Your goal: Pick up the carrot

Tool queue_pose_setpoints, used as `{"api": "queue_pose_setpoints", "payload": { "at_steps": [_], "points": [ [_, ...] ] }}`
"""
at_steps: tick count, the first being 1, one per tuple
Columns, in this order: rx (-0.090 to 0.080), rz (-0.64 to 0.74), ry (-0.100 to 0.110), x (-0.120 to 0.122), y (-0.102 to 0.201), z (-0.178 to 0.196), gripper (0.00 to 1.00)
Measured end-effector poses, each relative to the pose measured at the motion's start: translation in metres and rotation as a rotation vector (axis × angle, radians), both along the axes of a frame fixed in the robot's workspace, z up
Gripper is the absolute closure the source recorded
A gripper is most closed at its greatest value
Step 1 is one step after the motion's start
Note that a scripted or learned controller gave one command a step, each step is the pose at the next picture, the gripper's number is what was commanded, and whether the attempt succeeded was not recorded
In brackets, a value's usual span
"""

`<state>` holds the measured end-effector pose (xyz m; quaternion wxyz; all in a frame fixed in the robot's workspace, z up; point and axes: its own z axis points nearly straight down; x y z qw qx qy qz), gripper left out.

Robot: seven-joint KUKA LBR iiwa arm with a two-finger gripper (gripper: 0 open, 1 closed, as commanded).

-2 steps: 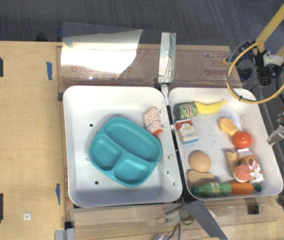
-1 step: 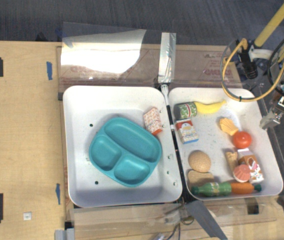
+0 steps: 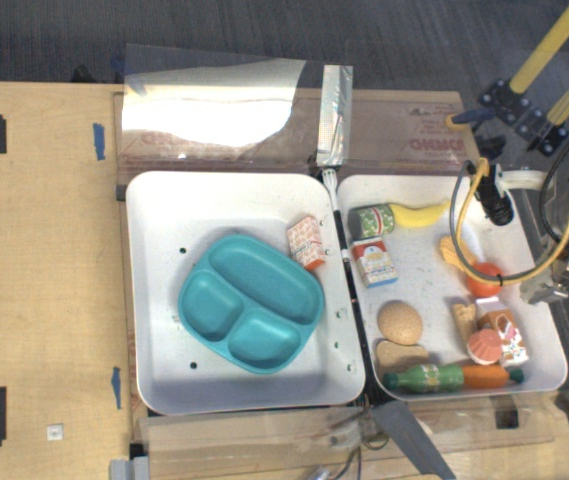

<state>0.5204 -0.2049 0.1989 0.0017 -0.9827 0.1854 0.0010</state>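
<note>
- The gripper (image 3: 547, 290) is found at the right rim of the right bin (image 3: 426, 280), partly behind cables.
- How far it is open cannot be told, nor can it be told whether anything is gripped.
- The carrot (image 3: 486, 376) is located below and to the left of the gripper in the camera view, well apart from it. It is laid on the floor of the right bin, close against the front wall.
- The carrot is seen as a short, plain orange piece. It is laid flat, with its length running along the front wall.
- A green bottle (image 3: 424, 376) is laid in the same line on the side of the carrot away from the gripper. The two are set end to end, touching or very nearly so.
- A round pink thing (image 3: 484, 346) and a red-and-white packet (image 3: 512, 348) are placed just above the carrot, between it and the gripper.
- An orange-red thing (image 3: 482, 280) is placed directly left of the gripper, near it.
- Farther left of the gripper, a tan bun (image 3: 400, 320), a small carton (image 3: 374, 264), a green can (image 3: 372, 220) and a banana (image 3: 420, 215) are distributed over the same bin.
- The left bin (image 3: 164, 228), farthest from the gripper, is occupied by a teal sectioned plate (image 3: 252, 301) and a second carton (image 3: 307, 240).
</note>
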Motion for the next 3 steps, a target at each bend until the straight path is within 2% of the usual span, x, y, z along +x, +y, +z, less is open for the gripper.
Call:
{"api": "queue_pose_setpoints", "payload": {
  "at_steps": [1, 2, 3],
  "points": [
    [0.001, 0.150, -0.006, 0.076, 0.003, 0.012, 1.00],
    [-0.001, 0.171, -0.002, 0.017, -0.010, 0.011, 1.00],
    [0.001, 0.172, 0.000, -0.032, -0.017, -0.011, 1.00]
  ]
}}
